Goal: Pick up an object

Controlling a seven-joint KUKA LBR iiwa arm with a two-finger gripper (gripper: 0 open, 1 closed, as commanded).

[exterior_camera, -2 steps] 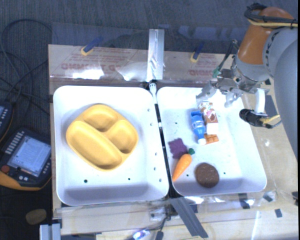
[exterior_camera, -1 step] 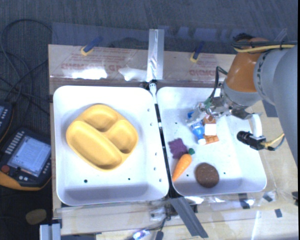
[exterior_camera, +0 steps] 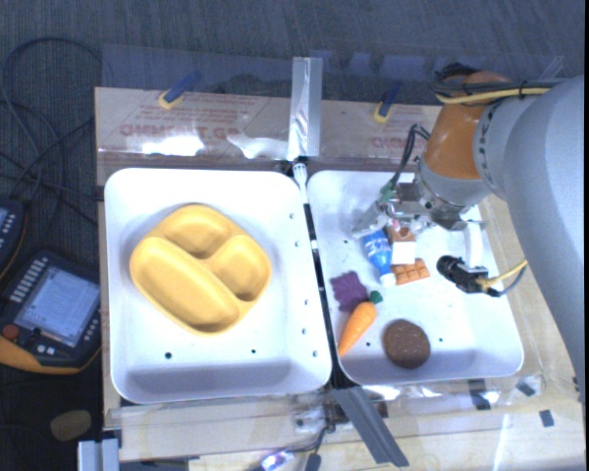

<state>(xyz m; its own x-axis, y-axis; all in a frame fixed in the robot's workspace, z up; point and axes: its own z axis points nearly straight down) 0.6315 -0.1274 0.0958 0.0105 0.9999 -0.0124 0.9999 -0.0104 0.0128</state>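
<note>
Claw [exterior_camera: 404, 214] is hanging low in the right bin [exterior_camera: 491, 346]; can't tell its opening or any hold. Blue tube [exterior_camera: 378, 253] and white-orange block [exterior_camera: 406, 260] are sitting just below it (crowded). Purple piece [exterior_camera: 348, 288], carrot [exterior_camera: 356, 326] and brown disc [exterior_camera: 406, 342] are lying further down-left. Open floor is showing toward the right wall.

A robotics lab or test cell is suggested. Two white bins [exterior_camera: 118, 263] are fixed to a board tabletop [exterior_camera: 226, 126] with blue and yellow clamps [exterior_camera: 177, 90]. Well left of the fingers [exterior_camera: 401, 214], what seem to be teach pendants [exterior_camera: 44, 312] and loose cables [exterior_camera: 39, 116] are seen on grey carpet [exterior_camera: 177, 8].
</note>
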